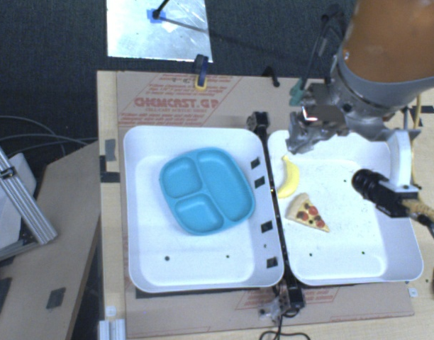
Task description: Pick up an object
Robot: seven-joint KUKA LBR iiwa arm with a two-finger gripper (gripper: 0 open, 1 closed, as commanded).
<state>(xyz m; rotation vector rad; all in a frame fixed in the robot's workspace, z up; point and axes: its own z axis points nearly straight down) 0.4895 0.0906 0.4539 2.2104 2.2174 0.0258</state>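
Looking down at a slant on the surface: brown card, red lettering across the far part.

Two white bins, side by side. Calling them left bin and right bin, as seen from here.

In the left bin, one thing: a blue plate, lying flat near the middle, moulded into three wells, one long and two smaller.

Along the left bin's wall by the seam, four small black tabs, strung out from far to near.

In the right bin, two things. First, one banana, small, yellow, curved, lying close to the bin's left wall in the far half. Second, one pizza slice, pale, with red dots, on the camera side of the banana and just clear of it, crust toward the seam, point aimed away to the right.

One arm, grey with a broad orange band, reaching in from the right.

One tool, over the far left corner of the right bin, just beyond the banana's upper tip. Touching the banana or not: cannot tell. Wide or narrow: cannot tell from this angle either. Nothing seen in its grip.

Beyond the bins, one shiny sheet on the dark floor, and one yellow-and-blue clamp at the surface's far edge.
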